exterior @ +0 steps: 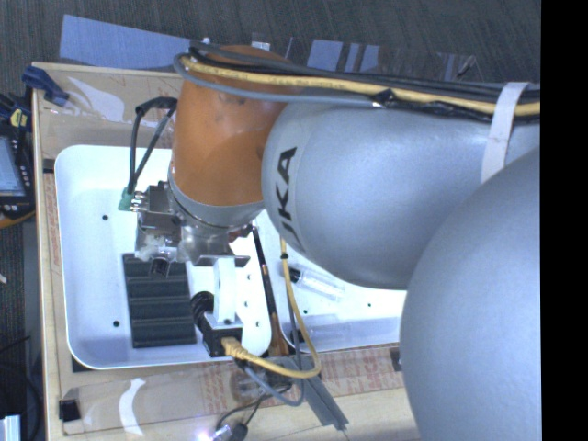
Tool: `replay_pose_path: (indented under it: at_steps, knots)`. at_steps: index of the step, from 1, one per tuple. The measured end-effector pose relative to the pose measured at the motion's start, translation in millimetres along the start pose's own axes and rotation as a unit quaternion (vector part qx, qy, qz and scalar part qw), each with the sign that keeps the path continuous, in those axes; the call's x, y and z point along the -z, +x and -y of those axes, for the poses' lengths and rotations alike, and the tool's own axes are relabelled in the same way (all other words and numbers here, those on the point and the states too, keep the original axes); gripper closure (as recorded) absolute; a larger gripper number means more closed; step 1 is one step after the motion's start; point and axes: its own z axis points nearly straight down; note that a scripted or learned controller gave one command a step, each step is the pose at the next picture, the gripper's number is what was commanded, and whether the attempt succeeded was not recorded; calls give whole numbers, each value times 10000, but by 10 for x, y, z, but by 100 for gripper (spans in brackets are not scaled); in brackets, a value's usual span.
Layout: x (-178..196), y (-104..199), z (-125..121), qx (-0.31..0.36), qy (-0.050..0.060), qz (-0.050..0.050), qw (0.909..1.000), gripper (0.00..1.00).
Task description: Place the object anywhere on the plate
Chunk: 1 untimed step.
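One grey arm point(386, 209) reaches in from the right and covers most of the bench point(92, 85); its orange band point(220, 145) sits above the wrist, over the upper part of the left white bin point(69, 246); the wrist points down into that bin.

Gripper point(163, 306): a black ribbed block below a metal wrist flange, hanging over the lower left part of the bin floor; seen from above, its body hides what is beneath it, so whether it is open, closed or holding anything cannot be told.

Fittings noted: a white bracket point(241, 301) just beside the black block on its right; a green connector point(126, 200) at the left of the flange, with a dark lead point(138, 145) rising from it to the orange band; a bundle of black and yellow cables point(367, 88) running along the top of the arm toward the right; a yellow cable point(276, 367) looping past the near rim of the bin.

Bin floor to the left of the gripper is bare white, with a few small dark holes.

Object and plate: the arm covers most of both bins, and their position cannot be told.
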Motion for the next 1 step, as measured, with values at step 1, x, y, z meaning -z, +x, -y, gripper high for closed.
replay_pose_path:
  at_steps: [1]
  knots:
    - [175, 374, 46, -1414, -18, -11, 9899, 100]
